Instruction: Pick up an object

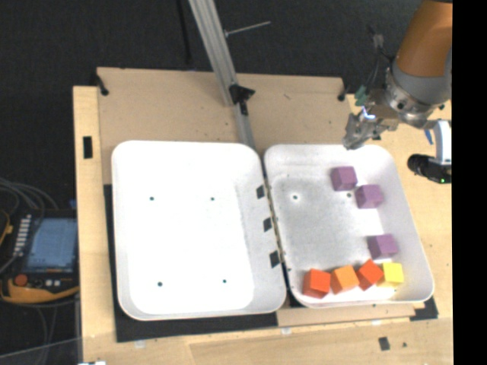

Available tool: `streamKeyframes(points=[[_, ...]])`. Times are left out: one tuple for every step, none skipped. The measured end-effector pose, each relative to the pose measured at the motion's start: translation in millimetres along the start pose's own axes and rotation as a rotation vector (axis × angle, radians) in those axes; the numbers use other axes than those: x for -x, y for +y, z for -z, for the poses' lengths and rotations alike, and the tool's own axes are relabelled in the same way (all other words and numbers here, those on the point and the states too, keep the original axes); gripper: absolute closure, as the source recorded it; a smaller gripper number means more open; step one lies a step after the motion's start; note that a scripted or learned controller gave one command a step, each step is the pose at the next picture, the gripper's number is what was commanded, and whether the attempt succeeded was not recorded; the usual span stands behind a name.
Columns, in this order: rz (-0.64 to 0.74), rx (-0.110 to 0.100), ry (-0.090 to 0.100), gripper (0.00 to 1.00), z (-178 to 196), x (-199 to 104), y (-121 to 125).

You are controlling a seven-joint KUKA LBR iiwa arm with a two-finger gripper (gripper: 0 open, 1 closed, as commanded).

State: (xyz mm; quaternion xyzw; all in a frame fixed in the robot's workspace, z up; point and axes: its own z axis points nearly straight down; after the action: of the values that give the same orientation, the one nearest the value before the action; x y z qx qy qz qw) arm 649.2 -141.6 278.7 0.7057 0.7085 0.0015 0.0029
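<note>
The gripper (358,137) hovers above the right bin's (304,226) far edge; I cannot tell how it is set. This looks like the approach step. The nearest purple cube (344,178) lies just inside that edge, so the next move calls for descending onto it.

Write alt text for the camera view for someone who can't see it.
A grey arm's two-finger gripper hovers at the far rim of the right shallow white bin, which holds three purple cubes, three orange-red blocks and a yellow cube.
</note>
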Motion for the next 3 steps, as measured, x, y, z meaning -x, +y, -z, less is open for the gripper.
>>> streamKeyframes(points=[[0.001,-0.007,0.002,1.0,-16.9,-48.4,-3.5],[0.003,-0.007,0.004,1.0,-11.1,-100.2,-5.4],[0.001,-0.006,0.003,1.0,-9.7,-153.1,-4.4]])
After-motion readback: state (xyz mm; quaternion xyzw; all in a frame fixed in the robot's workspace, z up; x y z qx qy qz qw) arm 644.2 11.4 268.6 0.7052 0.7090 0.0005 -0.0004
